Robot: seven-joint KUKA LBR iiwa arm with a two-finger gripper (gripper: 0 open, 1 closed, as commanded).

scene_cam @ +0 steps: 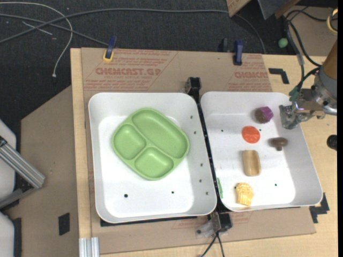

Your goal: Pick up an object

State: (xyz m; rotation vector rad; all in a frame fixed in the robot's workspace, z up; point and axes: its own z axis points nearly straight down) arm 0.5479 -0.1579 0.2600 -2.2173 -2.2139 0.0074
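Note:
The right bin holds several small objects: a purple piece, a red round piece, a small brown piece, a tan block and a yellow ridged piece. My gripper hangs over the right rim of that bin, just right of the purple piece and above the brown one. Nothing shows between its fingers.
A green divided plate lies in the left bin. A black clamp sits where the two bins meet at the back. Blue clips pin the cardboard sheet under the bins. Cables run across the dark floor behind.

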